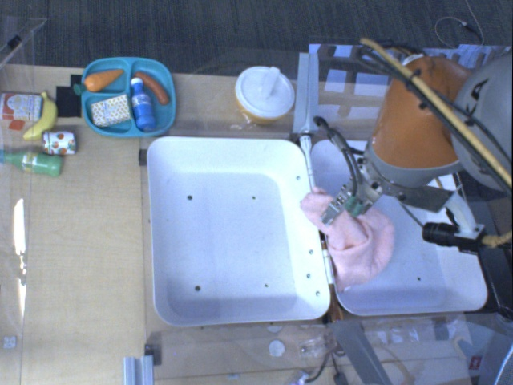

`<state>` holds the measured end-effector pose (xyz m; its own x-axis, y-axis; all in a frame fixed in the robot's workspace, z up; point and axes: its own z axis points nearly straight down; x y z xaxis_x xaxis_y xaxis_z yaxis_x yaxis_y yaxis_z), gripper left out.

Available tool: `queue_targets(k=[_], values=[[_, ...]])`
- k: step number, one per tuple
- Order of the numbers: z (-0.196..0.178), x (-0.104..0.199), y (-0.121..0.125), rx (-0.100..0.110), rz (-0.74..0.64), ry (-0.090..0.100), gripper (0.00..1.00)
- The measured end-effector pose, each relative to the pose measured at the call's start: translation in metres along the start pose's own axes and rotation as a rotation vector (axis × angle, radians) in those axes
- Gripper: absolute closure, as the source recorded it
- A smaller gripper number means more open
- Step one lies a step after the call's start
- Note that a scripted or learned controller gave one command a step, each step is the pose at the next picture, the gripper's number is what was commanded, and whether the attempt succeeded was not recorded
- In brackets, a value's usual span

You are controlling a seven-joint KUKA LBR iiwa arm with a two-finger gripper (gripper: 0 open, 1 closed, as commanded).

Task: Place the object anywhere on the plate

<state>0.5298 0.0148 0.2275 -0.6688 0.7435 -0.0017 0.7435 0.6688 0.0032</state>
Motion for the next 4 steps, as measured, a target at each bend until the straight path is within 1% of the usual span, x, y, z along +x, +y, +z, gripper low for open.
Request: queue_targets(k=[1,2,3,4], values=[[-0.008,0.042,0.037,0.0,-0.4,0.0,1.0],[0.0,0.081,0.06,-0.002,-0.799,-0.001,1.0],[0.002,0.119,0.096,-0.003,-0.84,-0.001,1.0],[0.001,0.119,0.096,-0.003,-0.839,-0.001,0.0]])
